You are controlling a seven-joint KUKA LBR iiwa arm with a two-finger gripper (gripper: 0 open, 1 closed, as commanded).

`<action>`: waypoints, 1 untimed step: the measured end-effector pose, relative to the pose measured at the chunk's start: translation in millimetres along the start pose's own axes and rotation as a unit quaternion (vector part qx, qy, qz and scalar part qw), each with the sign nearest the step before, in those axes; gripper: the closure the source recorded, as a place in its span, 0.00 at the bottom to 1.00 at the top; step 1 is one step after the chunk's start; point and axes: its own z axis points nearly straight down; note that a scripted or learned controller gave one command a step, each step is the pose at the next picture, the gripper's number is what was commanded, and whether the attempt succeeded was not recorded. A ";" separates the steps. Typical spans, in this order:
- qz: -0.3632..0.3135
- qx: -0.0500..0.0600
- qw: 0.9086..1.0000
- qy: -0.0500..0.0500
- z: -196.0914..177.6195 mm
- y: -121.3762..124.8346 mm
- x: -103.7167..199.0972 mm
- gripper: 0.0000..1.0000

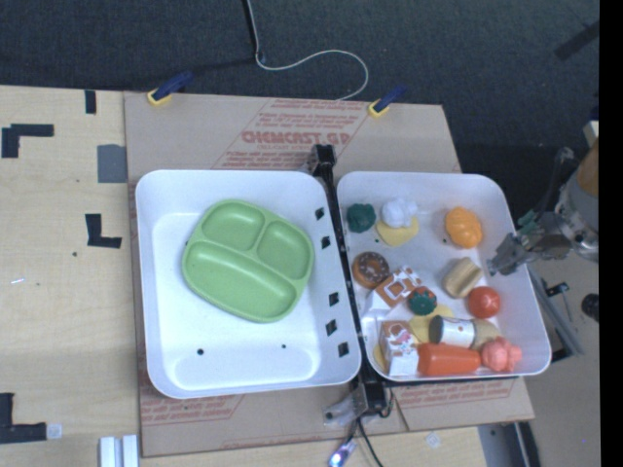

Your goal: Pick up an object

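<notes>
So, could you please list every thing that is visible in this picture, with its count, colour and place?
bins: 2, white, side by side on the bench
divided plate: 1, green, in the left bin
orange toy: 1, orange, far part of the right bin
round toy: 1, dark green, right bin by the divider
white and yellow toy: 1, beside the dark green one
doughnut: 1, brown, right bin, left side
red ball: 1, red, right bin, right side
carrot-like toy: 1, orange-red, near edge of the right bin
clamps: 2, blue and yellow, on the cardboard's far edge
cable: 1, white, on the dark floor
gripper: 1, dark, over the right bin's right edge
</notes>
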 end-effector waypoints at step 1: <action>-0.003 -0.004 1.000 0.000 -85.3 -2.0 82.9 1.00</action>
